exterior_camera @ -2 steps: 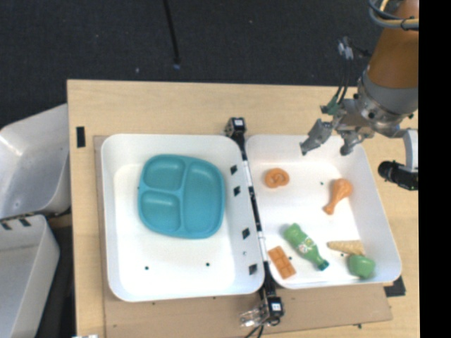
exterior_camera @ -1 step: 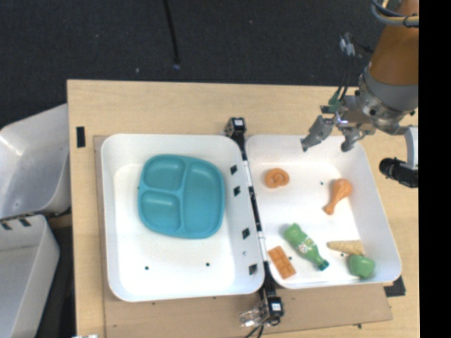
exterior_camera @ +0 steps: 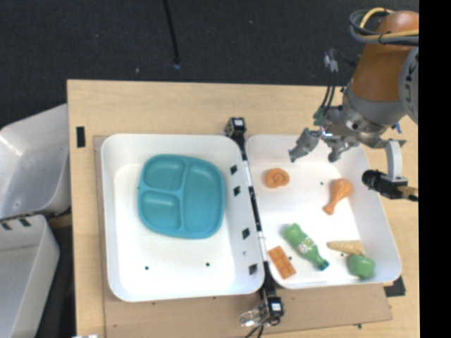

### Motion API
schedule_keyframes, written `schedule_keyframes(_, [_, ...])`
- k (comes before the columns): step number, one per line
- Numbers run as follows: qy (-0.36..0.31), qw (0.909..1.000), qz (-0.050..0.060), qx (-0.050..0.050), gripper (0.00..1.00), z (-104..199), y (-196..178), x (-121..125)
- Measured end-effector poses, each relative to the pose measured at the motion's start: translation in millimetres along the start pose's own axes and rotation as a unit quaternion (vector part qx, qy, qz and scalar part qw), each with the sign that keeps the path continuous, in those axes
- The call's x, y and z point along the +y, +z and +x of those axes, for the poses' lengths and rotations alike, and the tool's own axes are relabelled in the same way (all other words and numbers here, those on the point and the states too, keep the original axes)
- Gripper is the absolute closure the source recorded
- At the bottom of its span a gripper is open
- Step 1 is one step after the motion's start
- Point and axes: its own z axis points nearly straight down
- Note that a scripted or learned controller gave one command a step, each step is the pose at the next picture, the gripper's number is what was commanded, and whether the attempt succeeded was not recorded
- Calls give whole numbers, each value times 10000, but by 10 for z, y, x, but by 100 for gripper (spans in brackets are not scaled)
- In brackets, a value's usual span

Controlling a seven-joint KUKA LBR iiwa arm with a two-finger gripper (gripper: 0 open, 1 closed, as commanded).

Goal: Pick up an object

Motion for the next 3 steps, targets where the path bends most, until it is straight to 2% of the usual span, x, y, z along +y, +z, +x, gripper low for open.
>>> schedule_keyframes(2, [21, 10000, 9, 3, 0, 88, 1207, -110])
schedule_keyframes(3, [43, 10000, -29, 8, 100, 81, 1058, -89])
